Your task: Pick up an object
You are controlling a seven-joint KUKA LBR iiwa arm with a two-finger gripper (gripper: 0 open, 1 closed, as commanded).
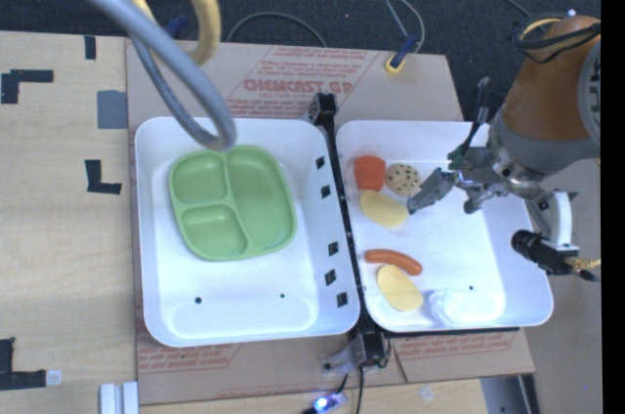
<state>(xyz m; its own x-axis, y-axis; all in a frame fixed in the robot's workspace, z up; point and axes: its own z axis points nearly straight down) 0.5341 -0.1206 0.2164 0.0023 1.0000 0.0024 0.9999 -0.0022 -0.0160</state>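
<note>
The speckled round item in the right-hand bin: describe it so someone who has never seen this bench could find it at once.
Start at the right bin, the one the gripper has reached into. Along its far side, near the divider between bins, three items cluster: an orange block, a pale yellow oval, and between them and the gripper, the cookie. It alone is round, tan and dotted with dark specks.

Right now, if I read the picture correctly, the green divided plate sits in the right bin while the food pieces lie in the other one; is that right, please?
Not quite: the camera view shows the green divided plate in the left bin, not the right one. The food pieces, such as the sausage and the cookie, lie in the other one, the right bin.
</note>
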